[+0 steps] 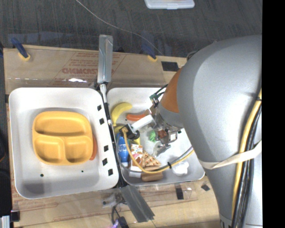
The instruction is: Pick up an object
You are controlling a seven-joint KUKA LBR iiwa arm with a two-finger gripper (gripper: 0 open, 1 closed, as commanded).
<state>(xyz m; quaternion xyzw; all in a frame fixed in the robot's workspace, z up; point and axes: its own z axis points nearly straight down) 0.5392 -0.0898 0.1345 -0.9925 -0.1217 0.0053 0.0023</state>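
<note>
Camera view: hung low at three o'clock, gripper [163,139] over cluttered shallow white right bin [133,92], grip state impossible to tell; sectioned yellow plastic tray [62,136] lay at nine o'clock.

- Left white bin [18,133], well to the left of the jaws, holding a yellow three-compartment tray [62,136] lying flat.
- Metal divider bar [105,58] standing up-left of the jaws, above the seam between the bins.
- Cardboard sheet [58,67] under the bins, stretching away up-left of the jaws, with faint red print.
- Two blue-and-yellow clamps [21,50] at the cardboard's far edge.
- White flat object [169,4] at the top edge, far above the jaws.
- Wooden counter [67,216] below.
</note>
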